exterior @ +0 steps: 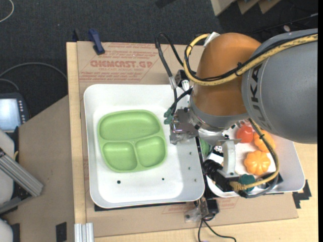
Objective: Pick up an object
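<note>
A view from above, at a slant, of a brown table (121,64) carrying two shallow white bins side by side. The left bin (101,185) holds a light green divided plate (132,140) with three compartments, lying flat toward the bin's 10 o'clock part. The right bin (295,178) sits at 4 o'clock in the picture and is largely covered by the robot arm (267,84), a bulky grey body with an orange band, which enters from 3 o'clock and reaches over the wall between the two bins. Looped yellow and black cables (217,77) run over the orange band. In the right bin, just under the arm's lower edge, lie small toy objects: an orange pumpkin-shaped piece (257,162), a red-orange piece (245,133) at its 11 o'clock, and a dark green piece (246,179) at its 7 o'clock. The end effector (176,127) shows as dark metal parts at the plate's 3 o'clock, over the left bin's right side; whether it is spread or pressed together cannot be told
</note>
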Available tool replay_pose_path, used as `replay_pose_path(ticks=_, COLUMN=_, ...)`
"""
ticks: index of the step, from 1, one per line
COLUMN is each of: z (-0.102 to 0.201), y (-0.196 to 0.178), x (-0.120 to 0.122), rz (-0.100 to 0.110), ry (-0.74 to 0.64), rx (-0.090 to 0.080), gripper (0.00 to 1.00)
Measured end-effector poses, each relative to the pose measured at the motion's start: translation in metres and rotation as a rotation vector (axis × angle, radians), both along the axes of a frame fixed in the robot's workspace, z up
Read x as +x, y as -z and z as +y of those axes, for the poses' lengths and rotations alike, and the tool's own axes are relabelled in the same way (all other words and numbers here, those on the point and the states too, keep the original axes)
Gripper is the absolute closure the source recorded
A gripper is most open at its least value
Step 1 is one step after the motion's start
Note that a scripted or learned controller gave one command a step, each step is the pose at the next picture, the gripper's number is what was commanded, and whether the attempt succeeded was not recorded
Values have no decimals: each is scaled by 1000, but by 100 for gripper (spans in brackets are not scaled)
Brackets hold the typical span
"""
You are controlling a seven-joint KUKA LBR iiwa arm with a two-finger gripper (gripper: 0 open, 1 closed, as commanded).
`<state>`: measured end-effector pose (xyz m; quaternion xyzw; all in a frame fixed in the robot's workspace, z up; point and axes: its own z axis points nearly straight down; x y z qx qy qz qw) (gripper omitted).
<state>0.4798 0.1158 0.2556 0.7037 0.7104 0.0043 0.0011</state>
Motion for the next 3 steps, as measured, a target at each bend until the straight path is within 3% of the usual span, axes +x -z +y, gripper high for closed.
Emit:
replay_pose_path(ticks=1, z=7, y=-118, x=1, rz=-6, ry=6, rx=0, gripper=100)
replay_pose_path(ticks=2, z=7, y=-121, x=0, rz=6, ry=7, rx=-5, gripper=100)
replay_pose_path(ticks=3, z=7, y=-131, x=0, rz=5, ry=6, rx=-5, gripper=100)
